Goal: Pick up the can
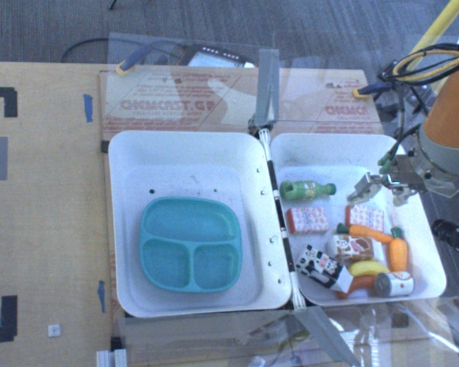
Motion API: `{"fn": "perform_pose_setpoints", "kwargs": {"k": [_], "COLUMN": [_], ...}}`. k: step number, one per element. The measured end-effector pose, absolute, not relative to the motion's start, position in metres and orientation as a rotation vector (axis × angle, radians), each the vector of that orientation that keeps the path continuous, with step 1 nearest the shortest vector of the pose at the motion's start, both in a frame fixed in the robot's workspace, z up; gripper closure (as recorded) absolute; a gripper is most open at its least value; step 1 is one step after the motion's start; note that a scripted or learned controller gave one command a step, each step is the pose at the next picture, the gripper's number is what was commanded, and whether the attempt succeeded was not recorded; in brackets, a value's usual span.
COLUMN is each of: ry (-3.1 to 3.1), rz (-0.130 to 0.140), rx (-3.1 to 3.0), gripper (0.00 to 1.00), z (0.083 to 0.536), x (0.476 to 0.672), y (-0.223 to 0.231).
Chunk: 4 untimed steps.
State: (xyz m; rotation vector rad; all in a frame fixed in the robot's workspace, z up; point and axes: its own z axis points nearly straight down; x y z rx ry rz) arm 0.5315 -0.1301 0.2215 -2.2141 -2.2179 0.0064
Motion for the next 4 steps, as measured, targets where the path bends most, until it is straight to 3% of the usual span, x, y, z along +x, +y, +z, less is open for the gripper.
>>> {"fn": "perform_pose_setpoints", "kwargs": {"k": [1, 2, 3, 4], "ry": [-2.356, -2.257, -2.296, -1.980], "rz": [-0.014, -0.029, -0.029, -0.004], "rx": [-2.094, -2.200, -2.171, -2.443], "gripper": [0.00, 0.00, 0.00, 0.00], "z": [0.102, 0.096, 0.094, 0.086], "x": [0.586, 0.582, 0.504, 0.562], "y": [-0.097, -0.115, -0.094, -0.127]}}
